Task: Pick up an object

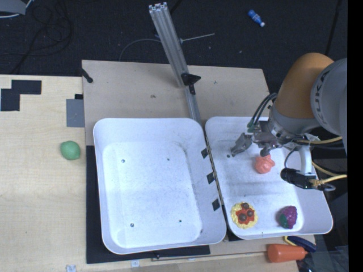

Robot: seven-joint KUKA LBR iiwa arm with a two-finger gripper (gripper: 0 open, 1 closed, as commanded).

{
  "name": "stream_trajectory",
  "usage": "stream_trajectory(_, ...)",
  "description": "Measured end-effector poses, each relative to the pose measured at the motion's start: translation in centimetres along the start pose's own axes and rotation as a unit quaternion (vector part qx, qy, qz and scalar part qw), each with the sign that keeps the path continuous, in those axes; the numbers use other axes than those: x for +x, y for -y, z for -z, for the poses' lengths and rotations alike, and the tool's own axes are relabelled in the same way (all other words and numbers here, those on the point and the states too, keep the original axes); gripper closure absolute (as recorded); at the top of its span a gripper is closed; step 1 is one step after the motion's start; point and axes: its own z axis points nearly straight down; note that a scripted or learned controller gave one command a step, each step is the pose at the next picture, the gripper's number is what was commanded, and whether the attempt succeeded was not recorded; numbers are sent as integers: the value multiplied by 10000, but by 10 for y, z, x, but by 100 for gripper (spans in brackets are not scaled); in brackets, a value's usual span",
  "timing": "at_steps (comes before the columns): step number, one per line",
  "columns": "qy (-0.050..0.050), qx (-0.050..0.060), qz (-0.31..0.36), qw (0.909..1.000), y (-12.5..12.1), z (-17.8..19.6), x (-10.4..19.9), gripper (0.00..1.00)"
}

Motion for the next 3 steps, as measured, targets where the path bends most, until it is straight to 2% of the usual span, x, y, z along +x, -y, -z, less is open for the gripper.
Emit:
stream_trajectory(1, -1, 0, -4, 10000, 1, -53, 1, 0)
stream_trajectory(2, 4, -22, -15, 10000, 0, -40, -1, 100)
stream_trajectory(3, 6, -40, -16, 10000, 1, 3, -7, 100)
